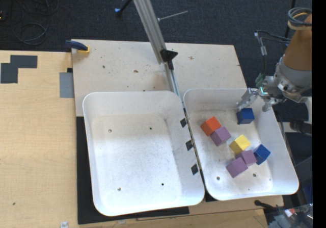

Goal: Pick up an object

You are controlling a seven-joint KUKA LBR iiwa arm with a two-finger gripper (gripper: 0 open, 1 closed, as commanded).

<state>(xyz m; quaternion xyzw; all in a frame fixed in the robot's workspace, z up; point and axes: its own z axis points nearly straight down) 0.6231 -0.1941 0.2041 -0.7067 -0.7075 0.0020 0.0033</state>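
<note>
The right bin holds several small cubes. A blue cube lies near its back right corner. My gripper hovers just above and to the right of that cube, open, with its fingers spread and nothing between them. Further in lie an orange cube, a purple cube, a yellow cube, a second blue cube and two more purple cubes, bunched close together.
The left bin sits beside the right one, with black clips along the shared wall. A slanted metal post rises behind the bins. The arm's wrist hangs over the right bin's back right corner.
</note>
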